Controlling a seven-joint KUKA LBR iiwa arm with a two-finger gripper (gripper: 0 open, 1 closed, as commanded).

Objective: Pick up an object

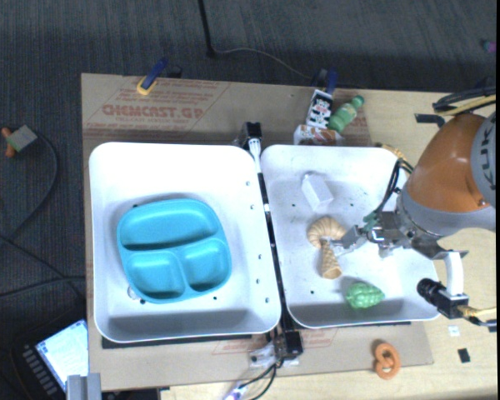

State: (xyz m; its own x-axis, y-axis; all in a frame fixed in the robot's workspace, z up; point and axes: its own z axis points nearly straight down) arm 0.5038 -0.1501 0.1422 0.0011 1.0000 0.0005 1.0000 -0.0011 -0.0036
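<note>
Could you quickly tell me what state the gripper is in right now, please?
Gripper: low in the right bin, beside the tan cone-shaped toy; whether it is open or closed cannot be told.

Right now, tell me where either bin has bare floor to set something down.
Left bin: a bare strip between its far wall and the blue tray. Right bin: bare along its left wall. Crowded mid-bin, where the tool, cone and shell bunch.

You see arm [450, 182] over right bin [292, 307], gripper [354, 238] low beside tan shell [327, 230]. Cone [330, 262] just below shell; green lump [363, 295] lower right of it; clear block [318, 192] above. Blue tray [175, 248] fills left bin [108, 165].
</note>
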